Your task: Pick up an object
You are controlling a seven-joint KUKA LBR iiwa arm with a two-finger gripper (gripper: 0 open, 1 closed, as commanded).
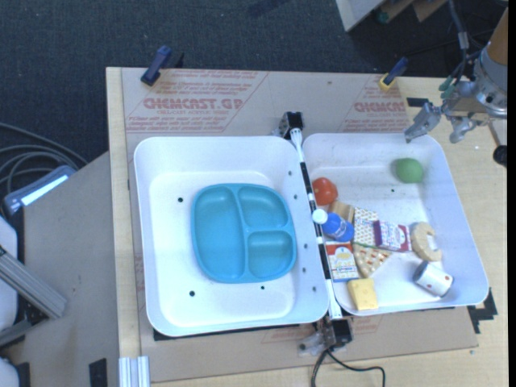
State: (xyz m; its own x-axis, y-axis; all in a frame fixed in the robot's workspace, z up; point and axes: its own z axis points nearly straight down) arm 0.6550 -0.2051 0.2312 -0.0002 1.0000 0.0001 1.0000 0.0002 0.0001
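My gripper (440,129) hangs at the far right corner of the right bin (363,153), open, with nothing between its fingers. A green ball (409,169) lies just below it in the bin, a little to the left. Further left sit a red tomato (324,189) and a blue bottle (334,226) against the bin's left wall. A patterned packet (389,235), a bagel (425,242), a white cup (434,278), a waffle piece (369,258), a small carton (342,262) and a yellow block (363,294) crowd the near half.
The left bin (161,176) holds a blue divided plate (242,232). Clamps (156,65) (393,72) grip the board's far edge. Cables (24,156) lie at the left on the floor.
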